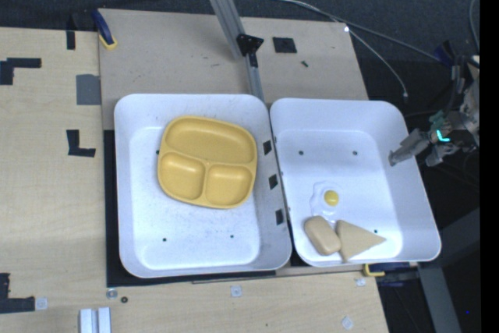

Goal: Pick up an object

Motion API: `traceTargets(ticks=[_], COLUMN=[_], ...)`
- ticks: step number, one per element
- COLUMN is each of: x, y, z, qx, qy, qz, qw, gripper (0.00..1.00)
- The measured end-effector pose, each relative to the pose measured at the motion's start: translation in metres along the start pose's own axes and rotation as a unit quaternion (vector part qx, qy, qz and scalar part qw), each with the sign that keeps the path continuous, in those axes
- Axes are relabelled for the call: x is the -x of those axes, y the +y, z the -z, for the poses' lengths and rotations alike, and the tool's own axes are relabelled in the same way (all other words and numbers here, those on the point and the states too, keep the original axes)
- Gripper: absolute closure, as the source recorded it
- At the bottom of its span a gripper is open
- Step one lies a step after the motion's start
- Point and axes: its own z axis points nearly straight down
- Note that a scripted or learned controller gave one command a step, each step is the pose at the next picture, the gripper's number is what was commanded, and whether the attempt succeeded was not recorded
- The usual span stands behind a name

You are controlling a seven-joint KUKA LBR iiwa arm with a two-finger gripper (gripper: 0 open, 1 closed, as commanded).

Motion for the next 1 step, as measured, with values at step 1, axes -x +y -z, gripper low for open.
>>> traceTargets(ticks=[1], x=[0.0], y=[0.0003], z=[0.0004], qx=[0.001], qy=[0.0], qz=[0.0], qw=[1.0], gripper=[0.0])
